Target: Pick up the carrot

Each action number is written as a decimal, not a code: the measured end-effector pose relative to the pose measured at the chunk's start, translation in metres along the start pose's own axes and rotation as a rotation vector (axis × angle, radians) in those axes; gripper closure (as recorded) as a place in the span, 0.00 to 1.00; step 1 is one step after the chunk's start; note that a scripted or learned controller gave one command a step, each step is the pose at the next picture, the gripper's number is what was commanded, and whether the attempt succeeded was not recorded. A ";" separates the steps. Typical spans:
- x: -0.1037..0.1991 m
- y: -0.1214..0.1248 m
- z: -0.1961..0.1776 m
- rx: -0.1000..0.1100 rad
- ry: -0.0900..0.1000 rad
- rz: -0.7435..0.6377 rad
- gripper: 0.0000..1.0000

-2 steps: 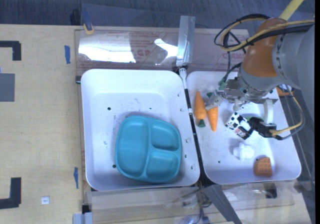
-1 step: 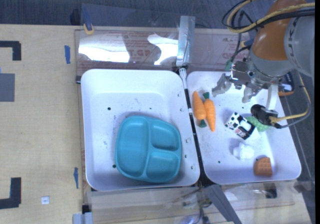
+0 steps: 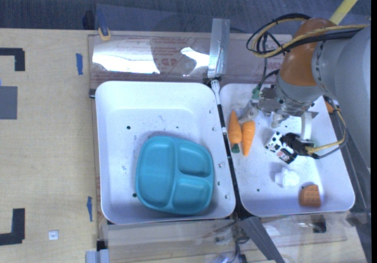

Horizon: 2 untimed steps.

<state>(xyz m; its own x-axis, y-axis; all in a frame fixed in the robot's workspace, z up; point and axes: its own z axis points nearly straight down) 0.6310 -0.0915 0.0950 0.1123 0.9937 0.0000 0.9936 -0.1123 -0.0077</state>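
A pale wooden bench [image 3: 41, 156] marked with black tape corners and blue tape tabs carries two shallow white bins set side by side, seen from above at a slant. Over the right bin [image 3: 330, 165] the grey arm [image 3: 347, 73], with its orange band [image 3: 303, 59], reaches in from the right, its gripper [image 3: 290, 129] hanging above the bin's upper middle. Whether the gripper is spread or closed cannot be told: the wrist, black cables and a black-and-white fitting mask its tip. Nothing is visibly clamped in it.

Two carrots lie just beside each other near the right bin's left wall, left of the gripper and apart from it: a left carrot [image 3: 235, 129] with a green stem end pointing toward the bin's lower edge, and a right carrot [image 3: 248, 137] touching or nearly touching it. Lower in the same bin sit a small white object [image 3: 287, 179], too blurred to name, and an orange-brown lump [image 3: 310, 195] near the lower right corner.

The left bin [image 3: 118, 109] holds a teal divided plate [image 3: 175, 175] with three compartments. Behind the bins, a clear plastic sheet [image 3: 147, 59] glares with reflections.
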 end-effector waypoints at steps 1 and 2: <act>0.000 0.002 -0.004 -0.007 0.000 0.000 0.00; 0.001 0.003 -0.015 -0.010 0.000 -0.001 1.00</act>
<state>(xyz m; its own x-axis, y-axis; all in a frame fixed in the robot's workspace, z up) 0.6341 -0.0911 0.1096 0.1110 0.9938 0.0004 0.9938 -0.1110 0.0019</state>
